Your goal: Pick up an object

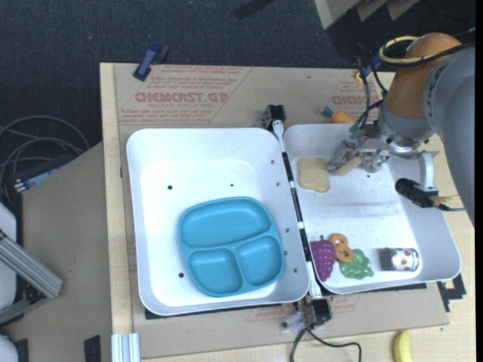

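The bench [189, 89] carries two white bins side by side. The left bin [151, 164] holds a blue three-compartment tray [230, 245] toward its near side. The right bin [438, 240] holds the loose items. The grey arm [453, 89] reaches in from the right, its gripper [341, 159] low over the far left part of that bin.

The fingers appear slightly parted, tips just beside a flat tan piece that looks like toast [312, 174]; nothing is visibly between them. Along the near edge lie purple grapes [322, 256], a green leafy piece with an orange ring [352, 259] and a small dark item [397, 259].

The toast lies flat on the floor close to the bin wall, so the fingers may skid over it or push it against the wall rather than close around it.
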You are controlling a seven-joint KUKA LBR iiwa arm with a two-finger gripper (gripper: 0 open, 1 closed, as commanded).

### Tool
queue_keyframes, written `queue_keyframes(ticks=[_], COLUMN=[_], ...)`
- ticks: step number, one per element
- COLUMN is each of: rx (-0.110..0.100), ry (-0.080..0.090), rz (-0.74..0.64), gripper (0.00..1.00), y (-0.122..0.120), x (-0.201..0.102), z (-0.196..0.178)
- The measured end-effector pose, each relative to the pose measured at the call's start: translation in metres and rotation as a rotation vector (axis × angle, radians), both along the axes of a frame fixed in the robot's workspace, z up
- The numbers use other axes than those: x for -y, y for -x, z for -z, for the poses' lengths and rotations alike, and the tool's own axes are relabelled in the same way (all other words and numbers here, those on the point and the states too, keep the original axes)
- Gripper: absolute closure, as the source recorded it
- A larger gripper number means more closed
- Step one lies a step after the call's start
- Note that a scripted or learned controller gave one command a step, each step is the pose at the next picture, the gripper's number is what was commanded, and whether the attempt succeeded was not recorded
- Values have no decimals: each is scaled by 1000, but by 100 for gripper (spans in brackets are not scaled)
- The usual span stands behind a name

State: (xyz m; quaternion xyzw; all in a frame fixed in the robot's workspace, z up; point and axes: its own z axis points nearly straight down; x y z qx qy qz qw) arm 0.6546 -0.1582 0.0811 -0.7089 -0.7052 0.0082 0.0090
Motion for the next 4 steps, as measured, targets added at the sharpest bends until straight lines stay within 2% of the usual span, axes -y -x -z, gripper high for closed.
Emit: queue_keyframes(ticks=[1,4], rx=[-10,-12], ry=[6,4], rz=[5,5], gripper=[0,0], y=[-3,-3], x=[-6,-16], z=[1,1])
